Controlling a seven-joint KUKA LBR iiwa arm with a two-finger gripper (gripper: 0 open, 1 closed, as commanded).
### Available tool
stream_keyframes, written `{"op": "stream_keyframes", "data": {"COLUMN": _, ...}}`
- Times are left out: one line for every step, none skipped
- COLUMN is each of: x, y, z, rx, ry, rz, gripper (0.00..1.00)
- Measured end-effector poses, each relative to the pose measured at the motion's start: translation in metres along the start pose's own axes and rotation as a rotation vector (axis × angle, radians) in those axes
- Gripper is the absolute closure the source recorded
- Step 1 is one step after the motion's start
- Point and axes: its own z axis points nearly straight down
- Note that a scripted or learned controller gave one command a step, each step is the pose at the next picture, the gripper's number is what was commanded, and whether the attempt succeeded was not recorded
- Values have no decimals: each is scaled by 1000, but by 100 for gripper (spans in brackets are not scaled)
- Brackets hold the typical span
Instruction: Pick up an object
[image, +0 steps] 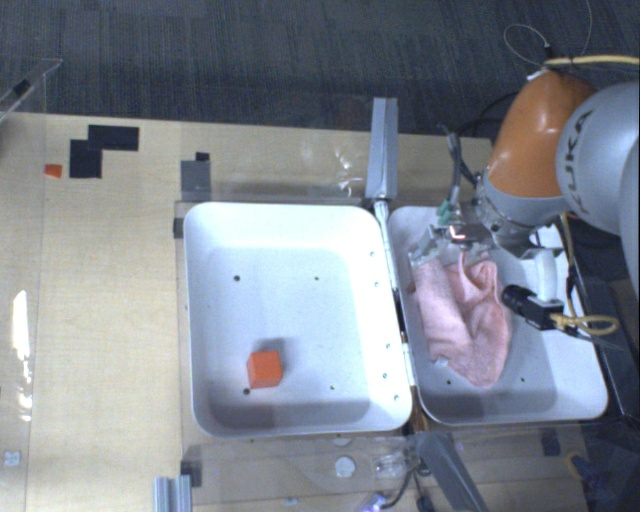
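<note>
On the bench (110, 330), the left bin (290, 225) is being occupied by an orange block (265, 369) near its front left corner. Over the right bin (560, 395), a pink cloth (465, 320) is being gripped at its upper edge by the gripper (455, 238), its folds hanging down.

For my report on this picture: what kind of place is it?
Probably a robotics lab test bench: a grey and orange robot arm reaches over two shallow white plastic bins, which hold a small orange cube and a crumpled pink cloth.
</note>
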Motion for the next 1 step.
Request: {"op": "stream_keyframes", "data": {"x": -76, "y": -18, "z": 89, "rx": -8, "ry": -3, "rz": -50, "gripper": 0}}
